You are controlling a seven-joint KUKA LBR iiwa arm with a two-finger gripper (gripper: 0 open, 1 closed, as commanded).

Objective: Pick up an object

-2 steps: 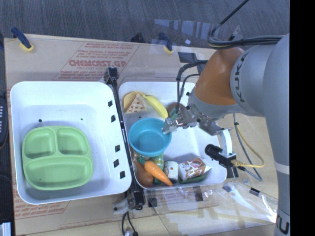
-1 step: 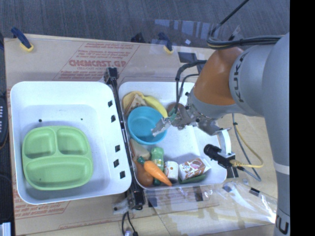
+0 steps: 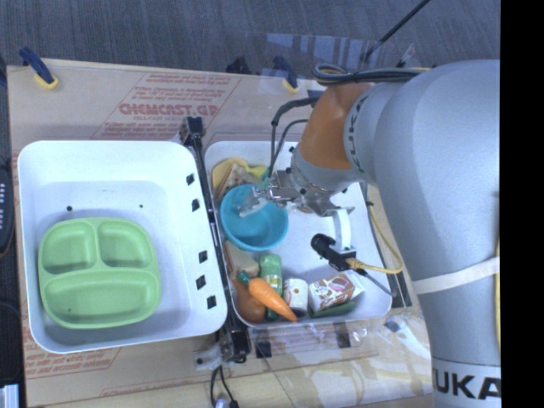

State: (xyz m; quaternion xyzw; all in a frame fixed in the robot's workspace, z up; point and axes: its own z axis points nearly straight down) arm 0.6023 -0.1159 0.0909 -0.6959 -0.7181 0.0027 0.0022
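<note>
Arm: grey, and it takes up the view's right side. You see its orange band just above the wrist, over the far end of the right-hand bin.

Worktop: brown sheet with red print, carrying 2 shallow white bins side by side. A blue clamp sits at its far left corner.

Left-hand bin: holds 1 item, a green plate with 3 compartments. The plate lies flat toward the near left corner.

Right-hand bin: crowded along its left wall and near edge.

Blue bowl: upright against the bin's left wall, about midway along it. This is the object closest to the tool.

Gripper: it sits over the bowl's far rim, touching it or just above it; you cannot tell which. You also cannot tell from this view whether it is spread or closed, and nothing is visibly held.

Smaller items, all in the right-hand bin:
- Printed carton, near right corner, tilted.
- Yellow item, just beyond the bowl in the far left corner. It is partly hidden and you cannot identify it.
- Carrot, lying at a slant by the near edge.
- Green bottle, between the bowl and the carrot.
- Small can, between the carrot and the carton.
</note>
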